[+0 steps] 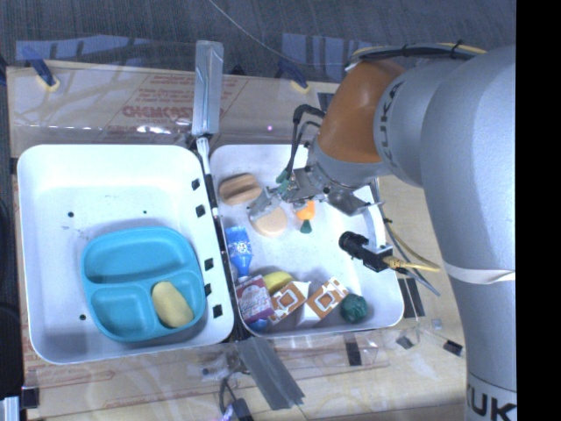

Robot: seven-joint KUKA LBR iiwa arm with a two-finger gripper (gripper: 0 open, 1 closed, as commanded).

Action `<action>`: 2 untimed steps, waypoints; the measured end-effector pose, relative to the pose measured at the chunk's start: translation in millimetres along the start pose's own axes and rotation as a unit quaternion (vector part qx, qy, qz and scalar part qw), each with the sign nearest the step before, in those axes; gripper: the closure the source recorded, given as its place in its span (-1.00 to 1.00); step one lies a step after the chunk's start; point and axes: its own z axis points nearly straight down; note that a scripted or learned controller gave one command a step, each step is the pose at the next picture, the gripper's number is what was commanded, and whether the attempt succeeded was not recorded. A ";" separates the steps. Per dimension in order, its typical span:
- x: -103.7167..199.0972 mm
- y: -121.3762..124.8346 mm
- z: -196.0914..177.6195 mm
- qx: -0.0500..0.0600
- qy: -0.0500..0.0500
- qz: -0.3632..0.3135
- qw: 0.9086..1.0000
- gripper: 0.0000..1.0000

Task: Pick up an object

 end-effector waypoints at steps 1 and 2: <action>-52.8 -1.1 56.2 -0.002 -0.001 -0.013 1.000 -1.00; -22.5 9.8 60.6 0.002 0.001 -0.066 0.998 -1.00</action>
